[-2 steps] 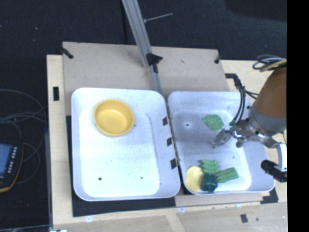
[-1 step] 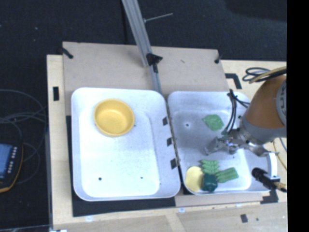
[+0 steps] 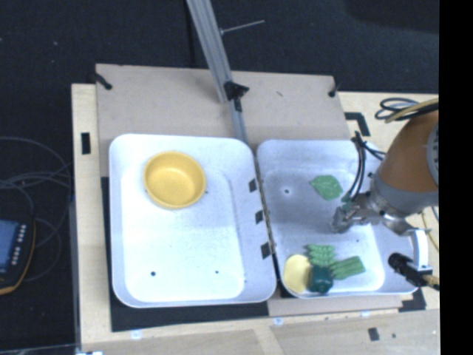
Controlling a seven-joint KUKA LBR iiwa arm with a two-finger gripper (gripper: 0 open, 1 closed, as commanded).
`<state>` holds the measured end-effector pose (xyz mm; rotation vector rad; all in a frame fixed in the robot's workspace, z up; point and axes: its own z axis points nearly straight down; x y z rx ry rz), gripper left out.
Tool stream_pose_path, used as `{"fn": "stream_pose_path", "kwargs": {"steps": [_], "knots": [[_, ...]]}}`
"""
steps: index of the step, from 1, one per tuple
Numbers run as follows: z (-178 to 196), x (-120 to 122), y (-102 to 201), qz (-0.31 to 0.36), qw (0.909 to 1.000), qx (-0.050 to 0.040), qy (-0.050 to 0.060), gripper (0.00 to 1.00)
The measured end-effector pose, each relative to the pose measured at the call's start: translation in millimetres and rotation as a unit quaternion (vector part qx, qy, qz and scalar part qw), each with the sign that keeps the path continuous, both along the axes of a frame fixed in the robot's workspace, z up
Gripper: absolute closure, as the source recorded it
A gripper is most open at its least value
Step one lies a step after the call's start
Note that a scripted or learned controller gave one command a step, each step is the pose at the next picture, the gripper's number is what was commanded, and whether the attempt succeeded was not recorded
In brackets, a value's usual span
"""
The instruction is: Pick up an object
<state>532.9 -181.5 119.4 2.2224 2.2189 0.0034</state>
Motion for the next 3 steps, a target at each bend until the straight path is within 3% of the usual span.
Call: {"fn": "stream_pose_path", "kwargs": {"steps": [3], "knots": [[127.3,13.9,-3.2,0.001,1.0,-0.0007,-0.001,1.0]]}}
